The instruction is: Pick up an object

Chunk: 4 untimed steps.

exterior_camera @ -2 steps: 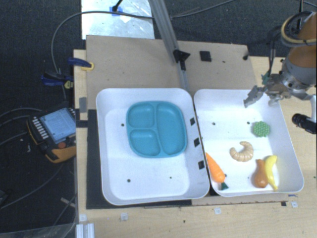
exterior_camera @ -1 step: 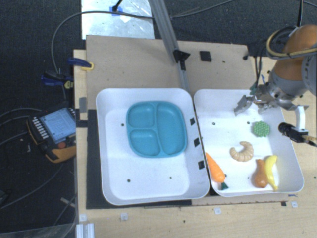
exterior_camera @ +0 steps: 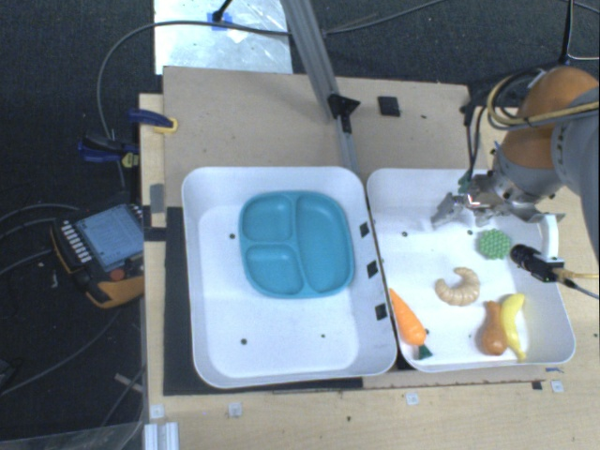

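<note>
Five toys in right bin (exterior_camera: 403, 251). Gripper (exterior_camera: 469, 204) above green ball (exterior_camera: 493, 244), finger state unclear. Advise: centre over ball, descend straight, avoid croissant (exterior_camera: 458, 286) below it.

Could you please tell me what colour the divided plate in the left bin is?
The divided plate is light blue, seen in the camera view.

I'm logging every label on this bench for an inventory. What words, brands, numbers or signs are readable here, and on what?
No text can be read anywhere in this view.
Handheld device left of the bench: its screen and keys are too small and blurred to read.
Blue divided plate, carrot, banana, green ball: no markings seen.
Gripper and arm: no legible label.
</note>
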Tool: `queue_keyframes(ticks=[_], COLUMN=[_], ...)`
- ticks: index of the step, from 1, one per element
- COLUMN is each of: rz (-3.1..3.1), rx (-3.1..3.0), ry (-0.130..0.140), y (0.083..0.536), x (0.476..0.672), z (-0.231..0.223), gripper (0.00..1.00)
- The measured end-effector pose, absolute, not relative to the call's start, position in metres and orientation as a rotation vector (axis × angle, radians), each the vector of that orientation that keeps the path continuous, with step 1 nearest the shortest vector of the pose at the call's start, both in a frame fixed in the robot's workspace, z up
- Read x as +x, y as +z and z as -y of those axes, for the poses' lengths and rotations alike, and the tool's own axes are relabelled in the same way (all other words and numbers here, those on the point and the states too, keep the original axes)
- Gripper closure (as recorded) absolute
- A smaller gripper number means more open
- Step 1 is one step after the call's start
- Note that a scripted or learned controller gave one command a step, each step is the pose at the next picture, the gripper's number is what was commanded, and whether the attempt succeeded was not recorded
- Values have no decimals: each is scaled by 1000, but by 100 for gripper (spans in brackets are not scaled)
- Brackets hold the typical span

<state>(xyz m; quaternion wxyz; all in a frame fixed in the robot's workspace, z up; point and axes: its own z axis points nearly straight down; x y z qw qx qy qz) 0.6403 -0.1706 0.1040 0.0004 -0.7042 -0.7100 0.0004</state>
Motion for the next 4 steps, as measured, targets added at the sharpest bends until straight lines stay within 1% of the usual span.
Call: queue_keyframes(ticks=[1,2,3,4], rz=[2237,2232,2236,2234], rx=[-2214,-2219,-2218,-2217], ry=[-4,-6,-8,-6], y=[118,163,229,265], x=[642,643,648,649], z=[171,176,173,173], gripper=[100,100,100,100])
